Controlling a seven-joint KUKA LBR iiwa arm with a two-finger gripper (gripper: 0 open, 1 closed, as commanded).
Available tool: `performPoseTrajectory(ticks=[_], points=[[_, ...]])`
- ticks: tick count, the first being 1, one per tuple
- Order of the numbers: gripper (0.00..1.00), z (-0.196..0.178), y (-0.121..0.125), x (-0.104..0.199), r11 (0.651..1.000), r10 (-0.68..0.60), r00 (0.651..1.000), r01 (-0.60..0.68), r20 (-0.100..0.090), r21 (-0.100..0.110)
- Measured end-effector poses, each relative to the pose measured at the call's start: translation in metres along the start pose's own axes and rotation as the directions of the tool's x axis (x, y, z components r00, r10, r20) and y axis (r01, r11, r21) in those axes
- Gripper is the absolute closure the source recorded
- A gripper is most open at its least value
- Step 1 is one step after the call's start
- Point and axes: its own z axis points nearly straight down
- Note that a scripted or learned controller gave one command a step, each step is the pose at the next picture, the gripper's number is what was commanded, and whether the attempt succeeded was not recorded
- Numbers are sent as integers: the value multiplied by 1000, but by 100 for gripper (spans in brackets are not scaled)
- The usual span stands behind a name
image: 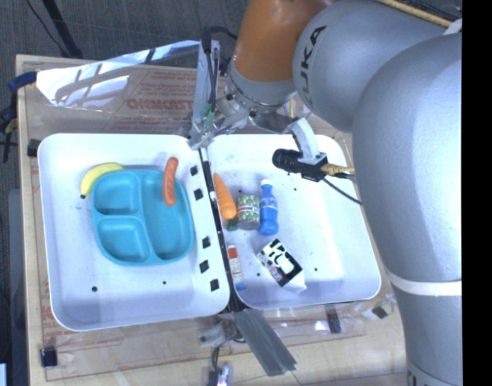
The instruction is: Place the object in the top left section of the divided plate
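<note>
The blue divided plate lies in the left bin. A yellow banana rests against the plate's upper left rim, just outside its top left section. An orange-red sausage lies on the plate's upper right edge. My gripper hangs over the divider between the two bins at their far edge, above and to the right of the sausage. I see nothing held under it. The arm's orange band and grey body cover the far right.
The right bin holds a carrot by the divider, a green can, a blue bottle, a black-and-white box and a small tube. A black cable plug hangs over that bin.
</note>
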Motion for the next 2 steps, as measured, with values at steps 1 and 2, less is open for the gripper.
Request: performPoseTrajectory(ticks=[1, 2], points=[[100, 11, -7, 70, 920, 392, 920, -392, 0, 3], [100, 46, -56, 127, 923, 384, 923, -384, 1, 2]])
